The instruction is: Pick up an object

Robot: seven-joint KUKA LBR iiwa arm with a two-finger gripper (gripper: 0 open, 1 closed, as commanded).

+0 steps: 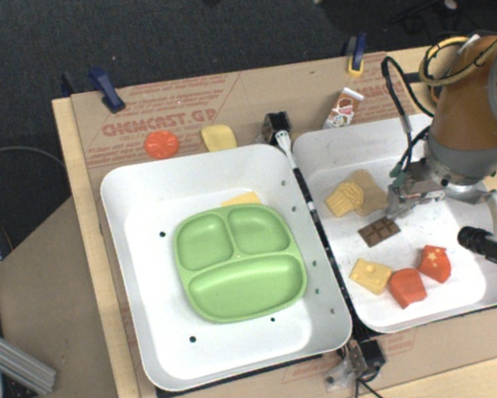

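Two shallow white bins lie side by side on a brown cardboard-covered surface [99,267]. The left bin [138,222] contains a green plastic plate with three compartments [239,262], and a pale yellow flat piece [241,199] shows just beyond its far edge. The right bin [493,288] holds several small toy food items: a tan waffle-shaped piece [346,198] near the far left, a dark brown chocolate-bar piece [379,231] near the centre, a yellow cheese-like wedge [370,275] towards the near left, a red block [407,287] just beside it, and a red-and-orange strawberry-like piece [434,263] next to the block.

The grey arm with its orange band [468,121] reaches in from the right, over the right bin. The claw [398,195] sits low between the waffle-shaped piece and the chocolate-bar piece, just above the latter; whether its fingers are spread or pressed together cannot be told, and no item can be seen between them.

Beyond the bins, on the surface, rest an orange round piece [161,145], a pale yellow block [218,138], and a small red-and-white packet [341,110]. Two blue clamps [106,90] grip the far edge.
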